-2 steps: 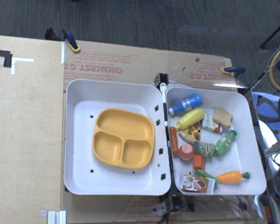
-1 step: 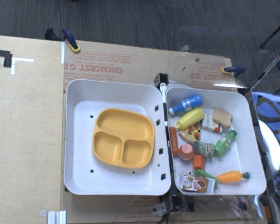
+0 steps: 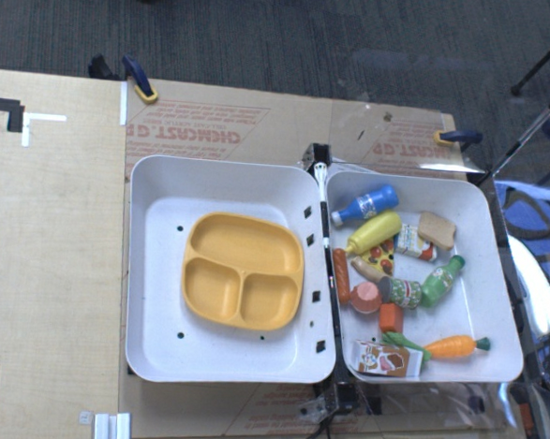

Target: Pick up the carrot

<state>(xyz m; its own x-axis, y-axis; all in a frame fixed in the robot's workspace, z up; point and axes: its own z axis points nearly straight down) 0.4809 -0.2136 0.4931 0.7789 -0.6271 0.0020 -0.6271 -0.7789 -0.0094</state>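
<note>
The carrot is orange with a green leafy top pointing left. It lies flat near the front edge of the right bin, towards its right corner. The leafy end nearly touches a small brown-and-white carton at the bin's front left. A red block sits just behind the carrot's top.
The right bin also holds a blue bottle, a yellow bottle, a bread slice, a green bottle, a sausage and other toy food. A yellow divided plate lies in the left bin.
</note>
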